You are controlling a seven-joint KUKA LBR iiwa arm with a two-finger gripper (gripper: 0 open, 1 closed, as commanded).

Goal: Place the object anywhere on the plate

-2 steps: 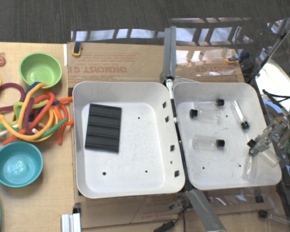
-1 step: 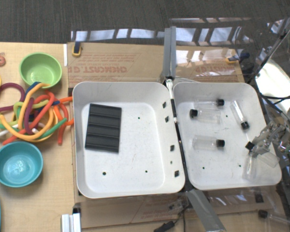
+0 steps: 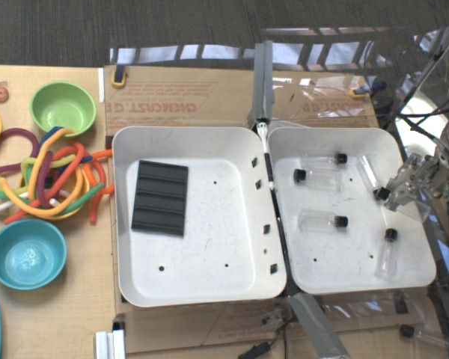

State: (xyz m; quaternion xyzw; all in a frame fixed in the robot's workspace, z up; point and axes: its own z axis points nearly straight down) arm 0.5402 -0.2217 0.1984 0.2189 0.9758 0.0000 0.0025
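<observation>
A black ribbed rectangular plate (image 3: 161,197) lies flat in the left part of the left bin (image 3: 209,283). Several clear vials with black caps are scattered in the right bin (image 3: 337,279). One vial (image 3: 368,172) lies slanted near that bin's right wall, its black cap toward the gripper. My gripper (image 3: 401,188) reaches in over the right wall, its tip just right of that cap. It looks pale and blurred against the bin. I cannot make out anything held in it.
Other vials lie at the bin's top middle (image 3: 323,159), centre (image 3: 318,220) and lower right (image 3: 388,254). On the wooden bench at left are a green bowl (image 3: 63,108), a teal bowl (image 3: 27,253) and a tangle of coloured cords (image 3: 52,174).
</observation>
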